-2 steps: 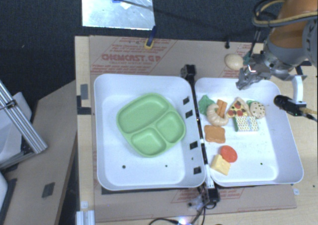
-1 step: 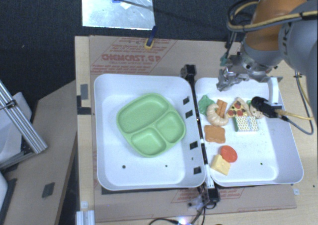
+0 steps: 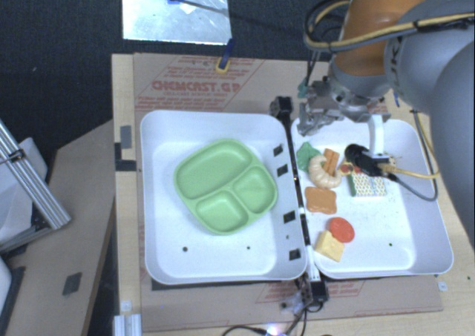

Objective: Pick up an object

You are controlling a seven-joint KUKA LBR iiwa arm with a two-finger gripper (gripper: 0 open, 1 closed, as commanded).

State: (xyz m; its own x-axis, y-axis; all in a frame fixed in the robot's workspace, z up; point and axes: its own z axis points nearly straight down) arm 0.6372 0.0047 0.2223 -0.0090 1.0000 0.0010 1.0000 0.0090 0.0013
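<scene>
The arm is seen over the right bin, among small toy foods.

The pincer [image 3: 320, 121] is seen at the upper left corner of the right bin [image 3: 423, 242], near the divider; whether it is open or closed cannot be told, and nothing is seen between it. Below it, in the centre right of the frame, a green piece [image 3: 306, 155], a pale ring-shaped piece [image 3: 324, 170], an orange slab [image 3: 320, 200], a red disc [image 3: 342, 229] and a yellow wedge [image 3: 329, 245] are placed close together. A speckled block [image 3: 369, 185] lies just beside them. In the left bin [image 3: 159, 253] a green divided plate [image 3: 225, 185] is placed. Both bins are carried by the counter [image 3: 82, 179].
</scene>
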